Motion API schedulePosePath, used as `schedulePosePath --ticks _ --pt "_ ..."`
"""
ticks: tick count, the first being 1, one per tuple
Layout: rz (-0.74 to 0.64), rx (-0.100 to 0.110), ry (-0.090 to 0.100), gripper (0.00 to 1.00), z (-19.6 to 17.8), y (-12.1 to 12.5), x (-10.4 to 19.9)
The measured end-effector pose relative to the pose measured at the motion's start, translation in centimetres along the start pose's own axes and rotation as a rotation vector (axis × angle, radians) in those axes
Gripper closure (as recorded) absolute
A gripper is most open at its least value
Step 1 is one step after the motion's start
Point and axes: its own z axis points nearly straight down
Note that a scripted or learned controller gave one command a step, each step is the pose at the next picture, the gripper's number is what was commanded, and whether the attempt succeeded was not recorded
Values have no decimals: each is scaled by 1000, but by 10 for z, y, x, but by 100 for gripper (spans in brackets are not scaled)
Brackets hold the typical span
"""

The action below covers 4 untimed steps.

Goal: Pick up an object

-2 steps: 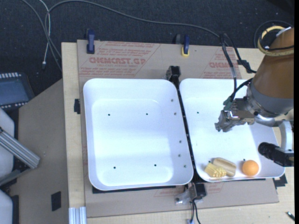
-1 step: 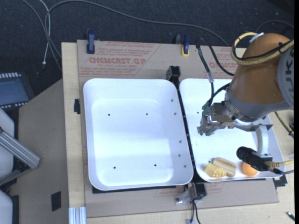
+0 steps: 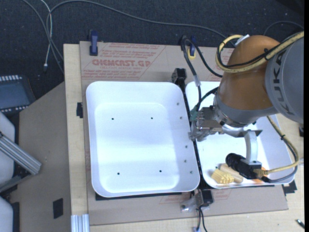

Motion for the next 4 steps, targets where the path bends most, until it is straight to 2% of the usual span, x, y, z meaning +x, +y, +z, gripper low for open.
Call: schedulePosePath --ticks 4 --pt "3 -3 1 100 -41 1 -2"
